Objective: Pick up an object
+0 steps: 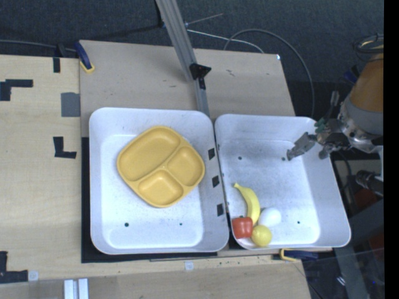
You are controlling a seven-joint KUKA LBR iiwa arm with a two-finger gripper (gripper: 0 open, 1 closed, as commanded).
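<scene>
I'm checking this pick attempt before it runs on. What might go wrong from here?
1. The banana, red object, white ball and yellow ball sit bunched together, so a grasp may nudge neighbours or catch two.
2. They crowd the right bin's front-left corner, so the gripper may hit the wall.

the arm [368, 98] enters from the right edge, its orange band high near the edge and the grey wrist just below it. the gripper [301, 147] reaches leftward and slightly down from the wrist, low and nearly level. its dark fingers are too small and blurred to read.
</scene>
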